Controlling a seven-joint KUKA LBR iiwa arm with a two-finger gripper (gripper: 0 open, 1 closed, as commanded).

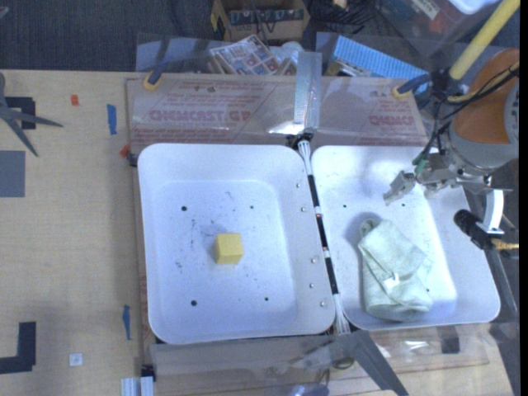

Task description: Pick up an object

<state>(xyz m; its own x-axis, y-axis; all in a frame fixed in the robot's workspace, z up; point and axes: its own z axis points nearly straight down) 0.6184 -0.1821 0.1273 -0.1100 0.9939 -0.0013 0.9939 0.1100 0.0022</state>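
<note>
A small yellow cube (228,248) lies near the middle of the left bin (165,172). A crumpled white and pale green cloth (394,271) rests in the lower half of the right bin (346,172). My gripper (402,186) hovers over the upper part of the right bin, above and a little right of the cloth's top edge and apart from it. Nothing shows in its grasp. The grey arm with its orange band (487,122) comes in from the right.
A metal divider (318,221) runs between the two bins. Clear plastic sheeting (247,110) and boxes stand behind the bins. A yellow rod (487,27) crosses the top right. Wooden bench surface (66,221) spreads to the left.
</note>
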